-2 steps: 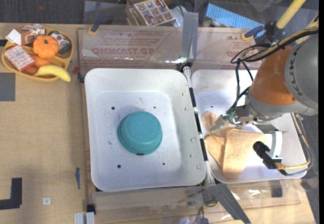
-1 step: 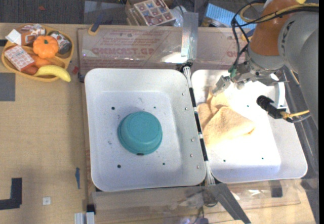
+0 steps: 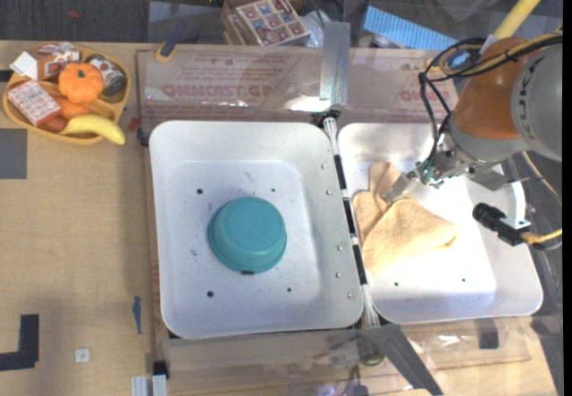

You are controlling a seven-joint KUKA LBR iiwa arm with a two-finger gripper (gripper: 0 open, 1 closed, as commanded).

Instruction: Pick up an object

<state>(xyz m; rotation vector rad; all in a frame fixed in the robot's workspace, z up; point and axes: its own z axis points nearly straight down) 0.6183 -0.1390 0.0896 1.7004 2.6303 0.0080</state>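
- My gripper (image 3: 399, 189) is low in the right bin (image 3: 500, 296), at its upper-left part, just beside the divider between the two bins.
- Nearest thing: a tan cloth (image 3: 402, 229) lying flat on the right bin's floor. It sits directly under and below-left of my fingertips, seemingly touching or nearly so at its upper edge.
- Cloth's long axis runs from lower left to right, with a folded lobe rising toward the bin's upper-left corner, right where my tip points.
- How far my fingers are spread I cannot tell; they read as one dark wedge against the cloth. Nothing is visibly pinched between them, so I claim no hold.
- Other candidate: a teal bowl (image 3: 248, 234), upturned, mid-floor of the left bin (image 3: 179, 153), well apart from me and across the divider.
- My pose: I reach in from the right, orange band (image 3: 487, 104) above the wrist, forearm slanting down and leftward to the tip.
- Judgement: the cloth is the target; the move turns on closing onto that raised fold.
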